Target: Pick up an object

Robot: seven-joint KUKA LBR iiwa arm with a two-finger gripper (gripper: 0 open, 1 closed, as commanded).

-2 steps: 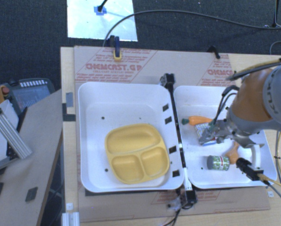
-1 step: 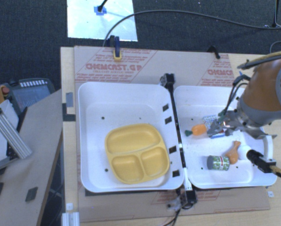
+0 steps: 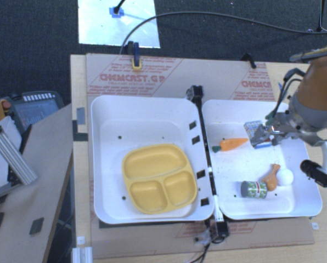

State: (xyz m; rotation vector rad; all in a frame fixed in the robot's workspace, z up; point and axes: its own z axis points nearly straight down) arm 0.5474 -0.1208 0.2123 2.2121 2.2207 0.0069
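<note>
Orange carrot (image 3: 232, 144) lies in the right bin (image 3: 306, 204).
The gripper (image 3: 260, 135) hovers just beside it; jaw state unclear.

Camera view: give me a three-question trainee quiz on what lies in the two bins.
1. True or false: the yellow tray lies in the left bin.
2. Which lies nearest the tool? A carrot B can C white ball
3. Fill in: the drumstick touches the white ____.

Key: 1 true. 2 A; the carrot lies just left of the tool in the right bin. 3 ball.
</note>
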